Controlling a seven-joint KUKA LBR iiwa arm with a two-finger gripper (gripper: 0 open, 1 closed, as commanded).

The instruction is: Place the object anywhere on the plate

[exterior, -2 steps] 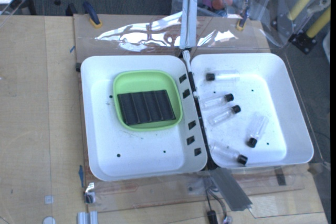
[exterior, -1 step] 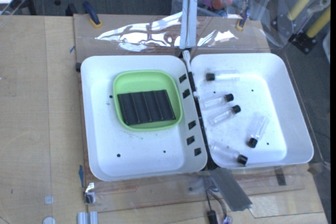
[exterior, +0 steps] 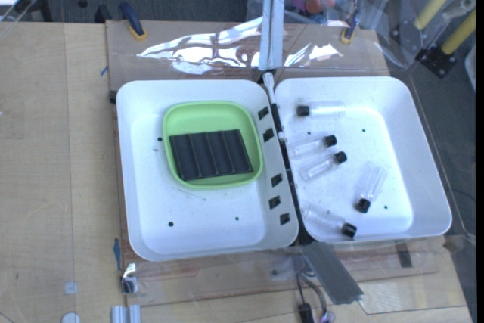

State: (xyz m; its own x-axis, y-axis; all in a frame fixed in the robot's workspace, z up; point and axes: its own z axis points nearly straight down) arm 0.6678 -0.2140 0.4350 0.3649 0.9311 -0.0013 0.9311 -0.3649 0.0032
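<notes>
A: Where does it stand?
B: Nothing picked yet, I judge. Five clear vials with black caps lie loose in the right bin (exterior: 423, 163); the nearest one (exterior: 323, 165) is just beside the divider.
A: And the plate?
B: The green plate (exterior: 249, 121) sits in the left bin (exterior: 144, 185), a black ridged block (exterior: 209, 154) on it.
A: The claw?
B: Cannot tell. Next comes a grasp on one vial
</notes>
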